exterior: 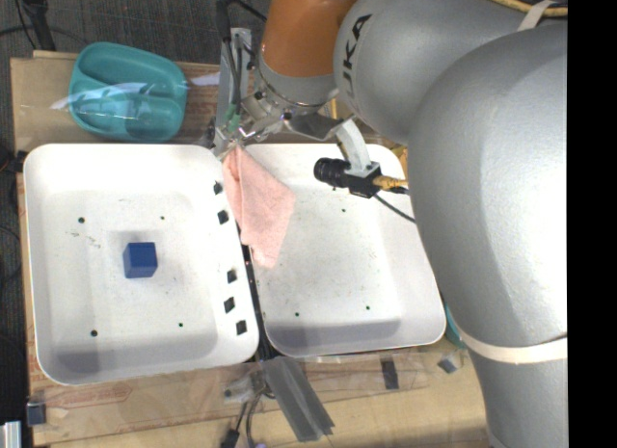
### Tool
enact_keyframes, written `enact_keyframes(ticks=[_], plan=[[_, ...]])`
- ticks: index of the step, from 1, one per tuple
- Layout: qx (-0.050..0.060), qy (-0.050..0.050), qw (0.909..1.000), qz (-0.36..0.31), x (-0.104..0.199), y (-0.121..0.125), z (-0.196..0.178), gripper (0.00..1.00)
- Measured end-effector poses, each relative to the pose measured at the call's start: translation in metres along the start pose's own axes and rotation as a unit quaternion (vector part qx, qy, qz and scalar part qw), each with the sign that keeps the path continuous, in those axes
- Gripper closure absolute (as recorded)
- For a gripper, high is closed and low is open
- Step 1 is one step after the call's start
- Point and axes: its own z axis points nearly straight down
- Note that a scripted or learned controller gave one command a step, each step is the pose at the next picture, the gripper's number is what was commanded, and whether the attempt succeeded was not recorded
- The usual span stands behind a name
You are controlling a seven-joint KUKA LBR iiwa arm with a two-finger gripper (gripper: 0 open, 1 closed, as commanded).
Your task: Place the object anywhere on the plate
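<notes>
You had the gripper (pixel 234 138) with its fingers pinching the top of the pink cloth (pixel 258 207), which hung over the near-left edge of the right bin (pixel 386 282), so I judged you mid-carry, needing a plate.

Pink cloth (pixel 258 207) hanging between bins

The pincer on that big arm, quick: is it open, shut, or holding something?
Pincer: shut on the pink cloth, which hangs from it over the seam between the two bins.
</notes>
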Motion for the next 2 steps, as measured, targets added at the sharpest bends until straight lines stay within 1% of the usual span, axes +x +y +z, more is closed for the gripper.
enact_keyframes(ticks=[1, 2], plan=[[0.000, 0.000, 0.9993, 0.038, -0.062, -0.020, -0.076, 1.00], [0.002, 0.001, 0.9982, 0.060, -0.012, -0.047, 0.013, 1.00]])
